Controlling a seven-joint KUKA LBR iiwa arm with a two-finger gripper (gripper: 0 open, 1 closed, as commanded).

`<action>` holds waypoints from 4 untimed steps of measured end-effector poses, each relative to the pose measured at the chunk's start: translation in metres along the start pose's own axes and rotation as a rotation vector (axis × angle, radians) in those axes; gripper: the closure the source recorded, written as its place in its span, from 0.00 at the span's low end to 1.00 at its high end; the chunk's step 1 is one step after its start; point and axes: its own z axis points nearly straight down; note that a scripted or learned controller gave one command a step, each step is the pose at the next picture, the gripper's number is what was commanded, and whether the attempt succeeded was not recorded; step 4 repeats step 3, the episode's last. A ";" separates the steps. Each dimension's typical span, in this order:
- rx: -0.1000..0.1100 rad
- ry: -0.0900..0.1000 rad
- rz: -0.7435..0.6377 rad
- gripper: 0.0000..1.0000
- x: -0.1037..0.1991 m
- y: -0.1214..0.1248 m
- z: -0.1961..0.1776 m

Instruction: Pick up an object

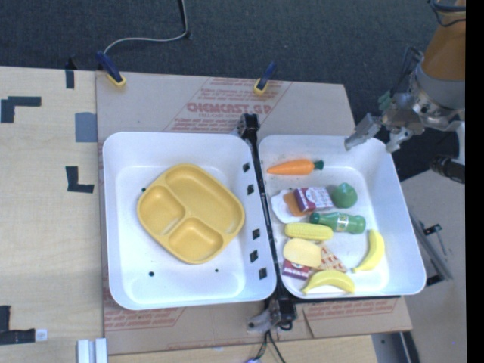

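The right bin [393,174] holds toy food: an orange carrot [292,168] at the back, a green round piece [344,195], a dark red packet on a white piece [310,200], a green bottle [339,221], a corn cob [308,232], a pizza slice [327,260] and two bananas [371,250] [328,281]. My gripper [376,138] hangs over the bin's far right corner, open, with nothing between its fingers. It is to the right of the carrot and apart from all the food.
The left bin [121,203] holds a yellow divided tray [190,212]. Black clips [248,124] join the bins along the middle. Yellow and blue clamps [111,69] [265,79] pin the cardboard at the back. A cable [178,6] runs behind.
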 end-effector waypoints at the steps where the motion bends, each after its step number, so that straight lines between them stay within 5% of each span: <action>1: -0.005 -0.001 0.001 0.00 0.003 -0.034 0.154; 2: -0.002 0.000 0.001 1.00 0.004 -0.035 0.147; 3: -0.001 0.001 -0.002 1.00 0.101 -0.046 0.075; 4: -0.001 0.001 -0.002 1.00 0.101 -0.046 0.075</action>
